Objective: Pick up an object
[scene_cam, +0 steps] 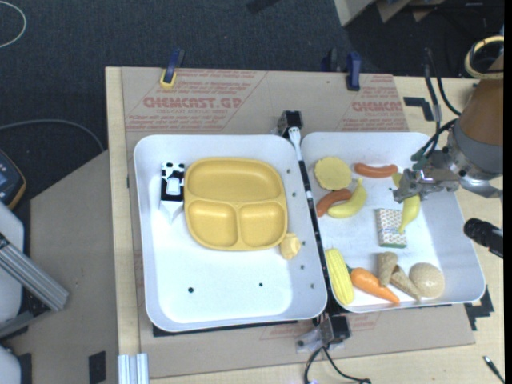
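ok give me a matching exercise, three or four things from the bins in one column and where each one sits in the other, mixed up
Things:
1. yellow divided plate
2. carrot
3. hot dog sausage
4. corn cob

Places:
A. right bin, far side
B. left bin, middle
C. right bin, near edge, against the divider
D. right bin, near side, just right of the corn cob

Pairs: 1-B, 2-D, 3-A, 4-C

Dark blue-grey carpet floor [120,22], pale wooden bench top [240,86] with red lettering, blue clamp [353,69], yellow clamp [170,69]
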Motion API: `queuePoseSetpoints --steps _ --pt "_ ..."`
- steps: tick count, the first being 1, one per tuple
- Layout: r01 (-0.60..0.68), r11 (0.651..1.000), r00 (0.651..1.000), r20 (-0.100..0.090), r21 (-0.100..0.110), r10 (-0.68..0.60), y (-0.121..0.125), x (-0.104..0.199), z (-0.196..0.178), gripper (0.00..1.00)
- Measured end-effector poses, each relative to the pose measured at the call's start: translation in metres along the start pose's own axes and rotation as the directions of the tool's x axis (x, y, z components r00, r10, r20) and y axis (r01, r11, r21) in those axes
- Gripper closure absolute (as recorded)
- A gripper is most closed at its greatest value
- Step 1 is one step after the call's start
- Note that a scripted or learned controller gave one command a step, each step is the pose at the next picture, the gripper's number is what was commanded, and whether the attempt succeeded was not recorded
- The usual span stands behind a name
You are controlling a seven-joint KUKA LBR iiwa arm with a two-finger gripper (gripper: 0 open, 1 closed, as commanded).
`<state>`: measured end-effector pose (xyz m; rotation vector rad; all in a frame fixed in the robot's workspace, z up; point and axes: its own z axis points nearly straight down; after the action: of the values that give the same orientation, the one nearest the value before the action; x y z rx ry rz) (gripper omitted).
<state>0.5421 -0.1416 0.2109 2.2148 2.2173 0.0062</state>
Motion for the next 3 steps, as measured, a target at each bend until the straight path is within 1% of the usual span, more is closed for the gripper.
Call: queuePoseSetpoints --steps 1,2,3 --pt "0.000 1.000 1.000 -0.001 0.003 0.000 0.001 0.000 -0.015 1.00" --pt "0.005 1.000 1.000 -0.003 0.005 -0.005 0.027 0.050 -0.004 1.00" --pt "0.005 1.000 1.000 -0.003 0.003 -0.005 0.058 0.105 -0.013 1.00"
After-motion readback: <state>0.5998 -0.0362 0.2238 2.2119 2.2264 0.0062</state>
